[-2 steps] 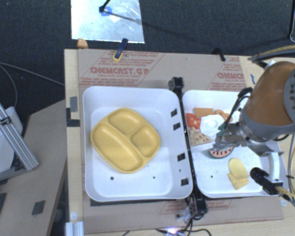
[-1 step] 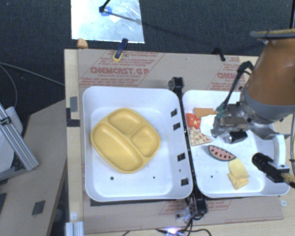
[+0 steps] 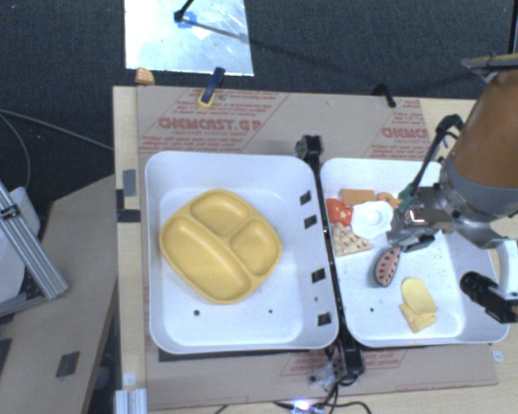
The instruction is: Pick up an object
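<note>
The right bin [image 3: 453, 270] holds several toy foods. A white round piece [image 3: 369, 218] lies beside an orange block [image 3: 356, 197] and a red piece [image 3: 337, 210], with a tan checkered wedge [image 3: 350, 244] just below them. A watermelon slice [image 3: 386, 268] lies mid-bin, and yellow cheese pieces [image 3: 417, 304] sit toward the front. My gripper [image 3: 407, 229] hangs low over the bin, just right of the white piece and above the watermelon slice's upper end. The wrist body hides its tips.
The left bin [image 3: 181, 179] holds a yellow divided plate [image 3: 220, 244]. A black hinge strip [image 3: 324, 248] runs between the bins. The arm's bulk [image 3: 496, 153] covers the right bin's far right side. Cardboard [image 3: 242, 123] lies under both bins.
</note>
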